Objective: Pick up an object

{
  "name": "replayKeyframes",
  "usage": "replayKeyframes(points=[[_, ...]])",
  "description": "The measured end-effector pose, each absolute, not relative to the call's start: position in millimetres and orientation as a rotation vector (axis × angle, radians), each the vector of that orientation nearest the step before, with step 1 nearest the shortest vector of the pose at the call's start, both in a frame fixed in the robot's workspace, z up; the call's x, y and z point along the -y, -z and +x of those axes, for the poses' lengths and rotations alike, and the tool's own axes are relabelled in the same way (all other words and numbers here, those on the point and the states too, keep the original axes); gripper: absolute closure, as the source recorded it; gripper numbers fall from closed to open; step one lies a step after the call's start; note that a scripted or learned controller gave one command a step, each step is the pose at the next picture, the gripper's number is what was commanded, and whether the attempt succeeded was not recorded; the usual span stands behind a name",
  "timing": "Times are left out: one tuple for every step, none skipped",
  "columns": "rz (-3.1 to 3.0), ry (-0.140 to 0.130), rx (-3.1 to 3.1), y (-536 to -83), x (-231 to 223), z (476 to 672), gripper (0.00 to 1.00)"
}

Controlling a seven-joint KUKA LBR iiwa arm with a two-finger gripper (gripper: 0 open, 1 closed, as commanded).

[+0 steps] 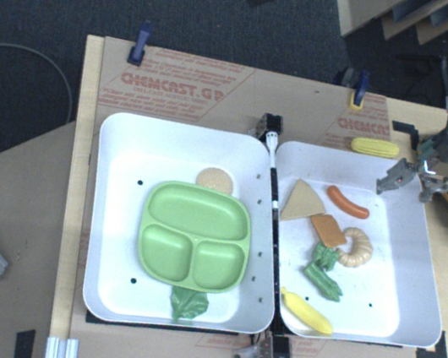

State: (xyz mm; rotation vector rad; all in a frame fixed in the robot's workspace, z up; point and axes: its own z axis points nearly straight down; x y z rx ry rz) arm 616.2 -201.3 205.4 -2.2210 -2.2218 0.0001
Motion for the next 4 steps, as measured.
replayKeyframes(points=[[-2.219, 0.01, 2.226, -88, 138, 574.2, 0.0], [-2.226, 0.013, 2.229, -102, 141, 576.1, 1.0], [-2.221, 0.003, 2.228, -87, 91, 554.1, 1.0], [-2.22, -0.003, 2.217, -85, 91, 523.0, 1.0]])
